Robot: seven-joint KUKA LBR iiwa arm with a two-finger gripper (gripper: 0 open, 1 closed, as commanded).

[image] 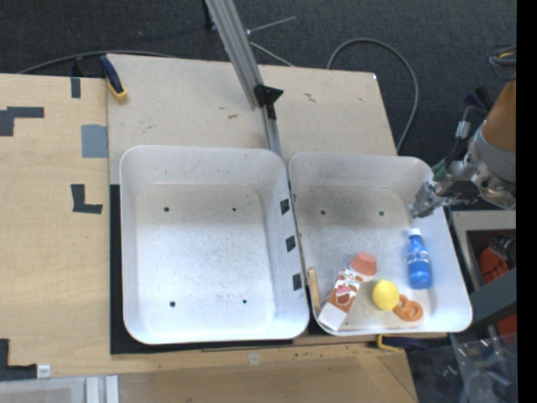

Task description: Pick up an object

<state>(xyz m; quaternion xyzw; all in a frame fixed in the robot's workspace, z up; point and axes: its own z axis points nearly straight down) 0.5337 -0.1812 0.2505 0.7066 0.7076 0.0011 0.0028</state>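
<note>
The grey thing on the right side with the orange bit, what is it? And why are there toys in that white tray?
That grey thing is a robot arm. At its end is a gripper, a sort of hand with two fingers, sitting over the right edge of the right bin. The picture comes from a camera fixed above the bench, looking down at a slant.

There are two shallow white bins side by side. The left bin is beside it. In the right bin, near the front, lie a blue bottle, a yellow ball, an orange pretzel-shaped piece and a small red and white bottle.

The robot's job is to pick one up. The picture is too small to show if its fingers are open, and I see nothing between them.
</note>
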